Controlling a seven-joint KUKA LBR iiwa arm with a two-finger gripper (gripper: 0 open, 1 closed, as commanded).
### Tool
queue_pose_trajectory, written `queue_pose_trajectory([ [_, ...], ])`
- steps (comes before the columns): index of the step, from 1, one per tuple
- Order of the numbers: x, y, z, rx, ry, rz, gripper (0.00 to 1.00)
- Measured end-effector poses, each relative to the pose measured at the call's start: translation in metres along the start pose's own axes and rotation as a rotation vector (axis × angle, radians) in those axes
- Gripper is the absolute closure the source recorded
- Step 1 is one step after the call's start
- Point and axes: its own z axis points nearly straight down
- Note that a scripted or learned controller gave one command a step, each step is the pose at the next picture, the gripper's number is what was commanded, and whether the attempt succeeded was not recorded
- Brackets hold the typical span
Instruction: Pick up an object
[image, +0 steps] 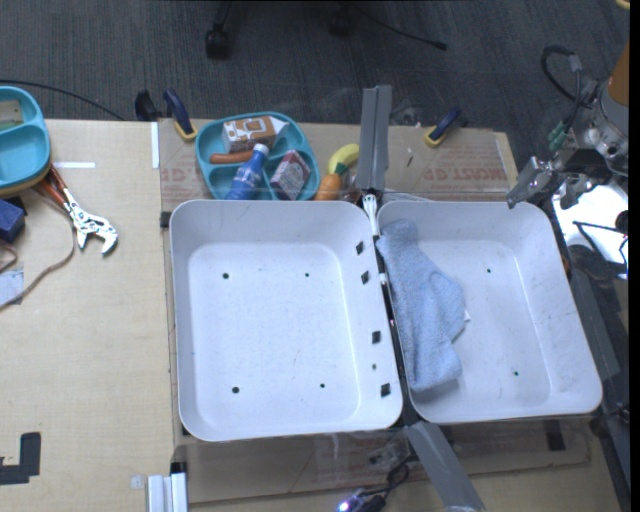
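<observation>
Grey cloth (422, 310) lengthwise front-to-back

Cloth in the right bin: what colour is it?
Light grey-blue cloth, plain, seen best in the camera view.

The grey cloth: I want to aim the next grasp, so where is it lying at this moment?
The grey cloth lies in the right bin, along its left wall beside the divider between the two bins.

Dark grey carpet floor (120, 50) lies behind a pale wooden bench (90, 350), with perhaps chair castors (215, 42).
</observation>
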Motion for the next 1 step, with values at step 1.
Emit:
queue_pose_trajectory([
  [1, -0.0342, -0.0360, 0.0883, 0.001, 0.000, 0.375, 0.00],
])
